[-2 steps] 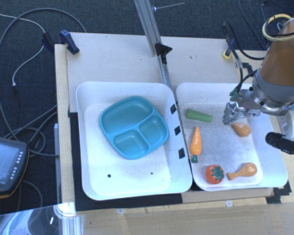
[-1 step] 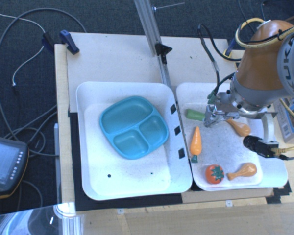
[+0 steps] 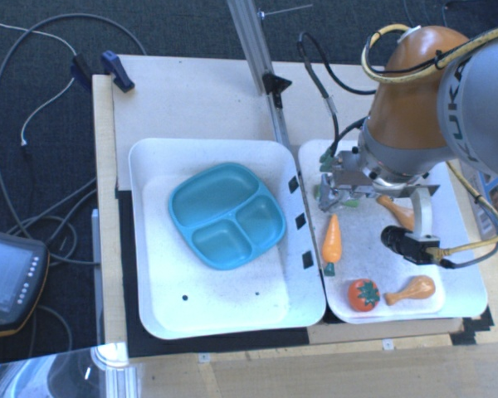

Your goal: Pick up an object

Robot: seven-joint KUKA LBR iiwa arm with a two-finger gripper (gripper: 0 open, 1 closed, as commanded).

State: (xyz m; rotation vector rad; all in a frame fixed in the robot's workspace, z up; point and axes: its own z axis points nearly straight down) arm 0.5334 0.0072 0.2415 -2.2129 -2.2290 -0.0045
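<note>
Dark carpet, bench w/ right bin (image 3: 461,301); "KU" on arm (image 3: 473,98); fingers (image 3: 336,196) above carrot (image 3: 332,239), grip state unclear.

floor (image 3: 41,181): dark carpet | cables (image 3: 33,65): loose | bench (image 3: 191,98): pale

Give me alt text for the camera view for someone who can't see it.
A grey and orange robot arm reaches over the right white bin, which holds an orange toy carrot, a red toy tomato and a tan toy drumstick. The left white bin holds a blue three-compartment plastic plate.
</note>
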